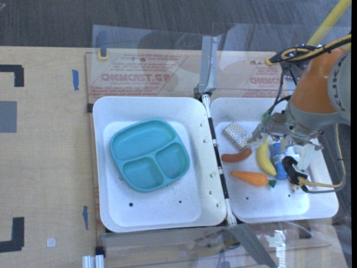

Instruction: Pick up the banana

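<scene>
We log the banana [265,159] in the right bin [245,208], lying lengthwise, roughly mid-bin and slightly toward the arm side. The gripper [279,144] sits directly at its upper end, wrist hanging over the bin's right half. We cannot tell whether the fingers are spread or closed, or whether they bear on the fruit: wrist body and cabling mask the tips, so we claim no grasp.

Placement, as we judge it: the tool is set above the banana's near end because that end is the freest one. The lower end runs close to the carrot [250,177], which lies crosswise just beneath it, and a blue object [279,167] sits tight along the banana's right flank. The sausage [236,156] lies just to the left, with a small gap; the patterned block [236,132] is up-left, apart.

Edges and room: the right bin is crowded around the target; open floor remains along its lower strip and lower-left corner. The divider [215,149] between bins is well left of the banana, so a straight vertical lift looks least obstructed. Sideways drags risk nudging the carrot or blue object. The left bin [106,205] holds a teal tray [149,155], with bare margin all round, untouched
</scene>
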Available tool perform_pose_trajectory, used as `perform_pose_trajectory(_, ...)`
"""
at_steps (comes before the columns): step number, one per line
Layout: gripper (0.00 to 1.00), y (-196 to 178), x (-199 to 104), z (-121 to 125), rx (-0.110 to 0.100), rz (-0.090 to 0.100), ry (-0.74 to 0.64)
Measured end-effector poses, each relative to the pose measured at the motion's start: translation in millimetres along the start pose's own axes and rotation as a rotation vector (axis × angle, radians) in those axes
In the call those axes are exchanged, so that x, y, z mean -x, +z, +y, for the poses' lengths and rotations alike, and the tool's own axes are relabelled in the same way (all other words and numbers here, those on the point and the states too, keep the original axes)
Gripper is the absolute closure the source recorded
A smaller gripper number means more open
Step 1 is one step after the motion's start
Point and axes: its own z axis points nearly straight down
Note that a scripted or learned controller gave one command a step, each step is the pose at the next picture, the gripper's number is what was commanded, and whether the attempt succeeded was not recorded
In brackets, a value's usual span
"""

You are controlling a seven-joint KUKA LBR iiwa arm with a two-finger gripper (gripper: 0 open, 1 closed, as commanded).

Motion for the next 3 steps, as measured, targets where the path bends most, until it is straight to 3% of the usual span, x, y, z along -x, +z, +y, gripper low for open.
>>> perform_pose_trajectory(1, 0.0, 44, 44, 26, 0.008, 0.0, -0.233)
perform_pose_trajectory(2, 0.0, 43, 13, 6, 0.006, 0.001, -0.313)
perform_pose_trajectory(3, 1.0, 32, 15, 8, 0.012, 0.0, -0.308)
